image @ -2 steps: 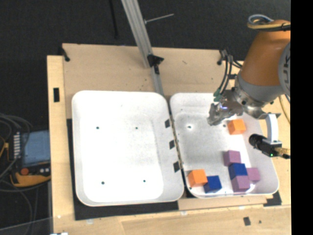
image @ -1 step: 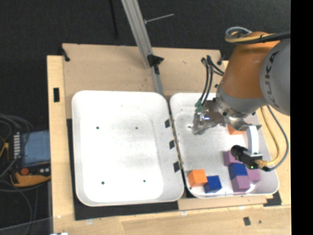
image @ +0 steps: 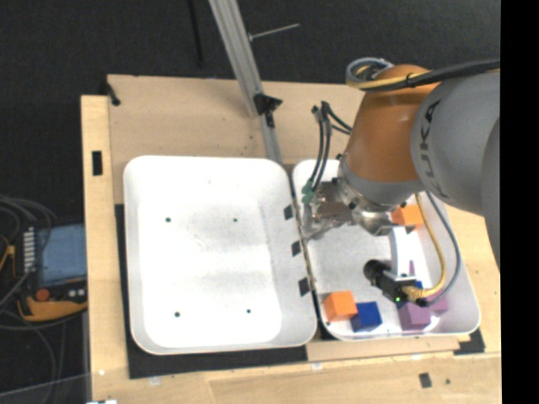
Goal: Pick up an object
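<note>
I've got the arm (image: 396, 133) low over the right bin (image: 467, 310) because the orange block (image: 340, 305) and blue block (image: 367, 316) sit there; I cannot tell the tool's state.

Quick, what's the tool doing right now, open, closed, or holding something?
Tool: cannot be told. It sits low at the left edge of the right bin, under the wrist.
</note>
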`<action>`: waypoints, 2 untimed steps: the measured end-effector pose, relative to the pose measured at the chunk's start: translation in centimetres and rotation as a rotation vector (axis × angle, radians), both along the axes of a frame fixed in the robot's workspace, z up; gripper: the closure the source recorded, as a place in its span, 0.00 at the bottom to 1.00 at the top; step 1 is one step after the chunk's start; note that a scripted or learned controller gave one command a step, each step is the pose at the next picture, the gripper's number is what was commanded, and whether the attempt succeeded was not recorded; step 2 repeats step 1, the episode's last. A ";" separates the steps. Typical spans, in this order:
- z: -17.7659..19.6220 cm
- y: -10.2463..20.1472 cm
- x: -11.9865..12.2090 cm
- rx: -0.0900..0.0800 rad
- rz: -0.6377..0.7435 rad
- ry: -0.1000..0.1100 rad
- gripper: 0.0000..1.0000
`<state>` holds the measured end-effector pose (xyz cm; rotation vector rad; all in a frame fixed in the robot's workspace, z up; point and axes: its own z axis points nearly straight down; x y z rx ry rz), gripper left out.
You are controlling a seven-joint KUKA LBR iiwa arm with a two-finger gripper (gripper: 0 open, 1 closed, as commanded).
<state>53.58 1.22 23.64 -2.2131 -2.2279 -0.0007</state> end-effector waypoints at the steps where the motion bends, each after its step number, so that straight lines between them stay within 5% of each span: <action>1: 1.0 4.9 -2.5 0.001 0.002 -0.001 1.00; 2: 1.0 4.9 -2.5 0.001 0.002 -0.001 1.00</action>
